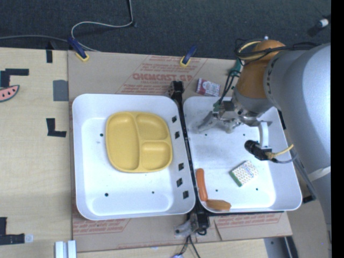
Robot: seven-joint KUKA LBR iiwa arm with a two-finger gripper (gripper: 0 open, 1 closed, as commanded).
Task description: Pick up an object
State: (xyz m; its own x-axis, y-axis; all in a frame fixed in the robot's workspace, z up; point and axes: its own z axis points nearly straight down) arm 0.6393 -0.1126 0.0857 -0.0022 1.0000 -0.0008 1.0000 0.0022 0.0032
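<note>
**Right bin, arm over far end**

Gripper [207, 122]: low over right bin [279, 198], far-left part; finger spread cannot be told. Nearby: patterned sponge [244, 172], well apart. Orange carrot [201, 183] along left wall; sausage-like piece [219, 204] at near edge. Left bin [86, 198]: yellow divided plate [138, 141].

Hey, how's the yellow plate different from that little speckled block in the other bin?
The yellow plate lies in the left bin; the speckled block lies in the right bin. The plate is far larger, rounded and split into three compartments; the block is small and rectangular. The plate is plain yellow; the block is white with coloured dots and a green edge. Both lie flat, away from the gripper.
</note>
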